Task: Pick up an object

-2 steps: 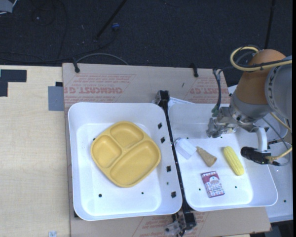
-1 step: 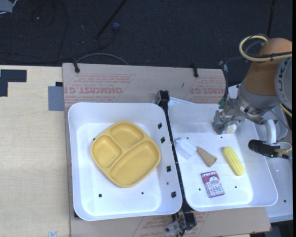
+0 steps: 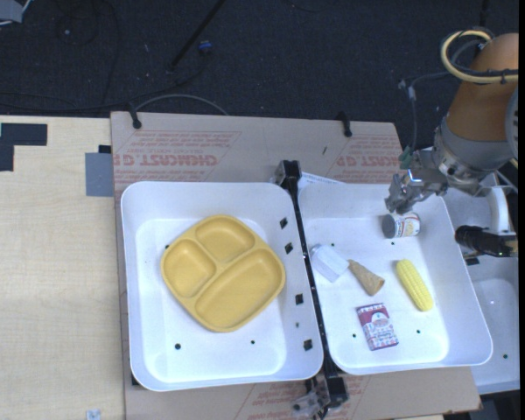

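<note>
My gripper (image 3: 404, 198) hangs over the far part of the right bin (image 3: 472, 339), just above a small can (image 3: 402, 226) lying on its side. Nothing shows between the fingers. Further forward in the same bin lie a yellow corn cob (image 3: 414, 284), a tan wedge-shaped piece (image 3: 367, 276), a pale white block (image 3: 329, 263) and a small red packet (image 3: 377, 325). The left bin (image 3: 149, 339) holds a yellow divided plate (image 3: 222, 272).
A black divider (image 3: 302, 278) runs between the two bins. Cardboard (image 3: 201, 151) lies under both bins on the bench. The arm's orange band (image 3: 499, 55) and grey wrist stand at the right edge, with a black fitting (image 3: 483, 239) beside the right bin.
</note>
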{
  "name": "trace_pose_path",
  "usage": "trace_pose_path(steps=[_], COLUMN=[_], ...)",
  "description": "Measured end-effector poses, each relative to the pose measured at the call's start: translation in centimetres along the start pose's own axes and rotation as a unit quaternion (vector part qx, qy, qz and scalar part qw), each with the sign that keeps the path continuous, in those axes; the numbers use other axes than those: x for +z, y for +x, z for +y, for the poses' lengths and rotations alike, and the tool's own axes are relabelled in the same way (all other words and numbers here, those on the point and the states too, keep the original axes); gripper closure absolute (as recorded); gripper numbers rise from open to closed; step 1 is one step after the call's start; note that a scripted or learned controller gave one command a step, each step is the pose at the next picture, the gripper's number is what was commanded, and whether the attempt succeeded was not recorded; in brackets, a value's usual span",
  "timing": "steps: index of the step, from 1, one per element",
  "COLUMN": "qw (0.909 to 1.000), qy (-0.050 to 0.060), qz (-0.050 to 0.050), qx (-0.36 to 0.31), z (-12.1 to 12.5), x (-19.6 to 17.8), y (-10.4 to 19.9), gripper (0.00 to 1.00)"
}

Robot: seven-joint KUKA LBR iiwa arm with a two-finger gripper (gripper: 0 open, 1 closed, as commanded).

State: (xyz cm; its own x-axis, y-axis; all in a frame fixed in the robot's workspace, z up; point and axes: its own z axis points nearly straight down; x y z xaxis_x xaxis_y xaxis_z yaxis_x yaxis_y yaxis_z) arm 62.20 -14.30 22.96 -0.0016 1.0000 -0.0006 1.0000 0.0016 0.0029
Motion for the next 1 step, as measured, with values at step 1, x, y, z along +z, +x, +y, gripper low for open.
trace_pose_path(steps=[1], qw=[1.0000], qy=[0.000], qz=[0.000], qx=[0.000], z=[0.07], x=[-5.29], y=[-0.08], gripper=[1.00])
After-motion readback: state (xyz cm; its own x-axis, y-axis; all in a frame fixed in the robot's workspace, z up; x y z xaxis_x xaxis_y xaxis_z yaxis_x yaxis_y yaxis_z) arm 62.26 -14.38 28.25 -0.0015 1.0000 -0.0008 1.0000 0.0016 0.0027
